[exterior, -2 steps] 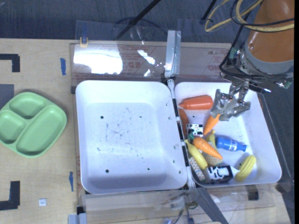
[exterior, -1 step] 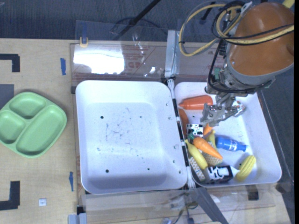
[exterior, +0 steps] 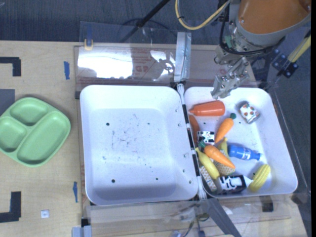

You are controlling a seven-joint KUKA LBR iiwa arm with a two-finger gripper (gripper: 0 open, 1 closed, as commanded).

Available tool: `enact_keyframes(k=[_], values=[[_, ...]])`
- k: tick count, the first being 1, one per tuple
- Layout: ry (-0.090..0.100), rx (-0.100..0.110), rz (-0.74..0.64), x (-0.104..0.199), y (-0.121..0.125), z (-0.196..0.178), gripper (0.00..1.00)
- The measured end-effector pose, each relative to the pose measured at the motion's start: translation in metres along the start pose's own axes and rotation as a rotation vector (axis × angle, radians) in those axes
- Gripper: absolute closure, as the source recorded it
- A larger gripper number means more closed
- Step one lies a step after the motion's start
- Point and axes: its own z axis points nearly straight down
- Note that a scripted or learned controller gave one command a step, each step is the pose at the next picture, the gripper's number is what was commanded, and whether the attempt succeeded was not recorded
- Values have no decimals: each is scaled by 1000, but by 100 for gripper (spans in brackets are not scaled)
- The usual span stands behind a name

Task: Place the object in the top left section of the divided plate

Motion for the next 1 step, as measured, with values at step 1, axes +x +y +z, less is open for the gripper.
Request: enact_keyframes(k=[1], values=[[-2, -6, -436, -10, 55, 61, 100]])
